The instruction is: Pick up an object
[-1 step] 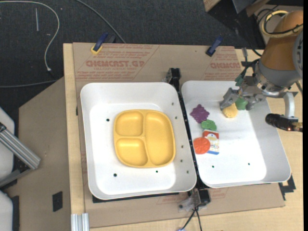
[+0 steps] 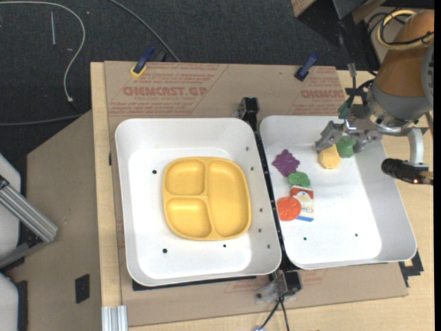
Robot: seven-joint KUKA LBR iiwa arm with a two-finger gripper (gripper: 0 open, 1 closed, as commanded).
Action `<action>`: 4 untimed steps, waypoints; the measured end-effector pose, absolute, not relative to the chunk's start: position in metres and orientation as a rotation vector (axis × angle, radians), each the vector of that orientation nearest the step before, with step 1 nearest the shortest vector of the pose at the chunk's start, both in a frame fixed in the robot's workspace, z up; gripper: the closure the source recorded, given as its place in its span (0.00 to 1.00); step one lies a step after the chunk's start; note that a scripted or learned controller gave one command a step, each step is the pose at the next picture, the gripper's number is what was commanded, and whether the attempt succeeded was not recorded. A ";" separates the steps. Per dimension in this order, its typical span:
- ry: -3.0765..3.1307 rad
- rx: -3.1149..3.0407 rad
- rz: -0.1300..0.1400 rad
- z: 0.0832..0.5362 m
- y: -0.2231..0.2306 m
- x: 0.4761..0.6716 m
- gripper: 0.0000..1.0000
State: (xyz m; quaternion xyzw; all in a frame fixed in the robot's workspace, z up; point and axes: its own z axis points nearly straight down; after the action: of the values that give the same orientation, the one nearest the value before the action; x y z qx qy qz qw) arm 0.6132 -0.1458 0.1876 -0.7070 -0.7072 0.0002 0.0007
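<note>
Grey arm (image 2: 400,81) reaches down over the right bin's (image 2: 386,212) far edge, gripper (image 2: 342,143) spread narrowly above a yellow object (image 2: 330,158) and a green one (image 2: 346,147).

- Even, bright overhead light; both white bins (image 2: 200,267) read near overexposed, their surfaces almost featureless.
- Shadows are soft and short, hugging the yellow divided plate (image 2: 207,198).
- Dark floor (image 2: 207,19) stays dim.
- Focus slightly soft overall; the arm (image 2: 403,67) looks faintly blurred.
</note>
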 end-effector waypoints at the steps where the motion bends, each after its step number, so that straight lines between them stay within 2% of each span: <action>1: -2.216 -2.216 0.005 0.133 -0.143 0.602 0.00; 2: -2.220 -2.223 -0.003 0.086 -0.143 0.604 0.00; 3: -2.225 -2.223 -0.008 0.099 -0.142 0.606 1.00; 4: -2.225 -2.226 -0.006 0.159 -0.145 0.599 1.00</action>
State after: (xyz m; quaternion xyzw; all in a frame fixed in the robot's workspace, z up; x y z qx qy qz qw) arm 0.5988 -0.1445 0.1591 -0.7072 -0.7070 -0.0018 -0.0027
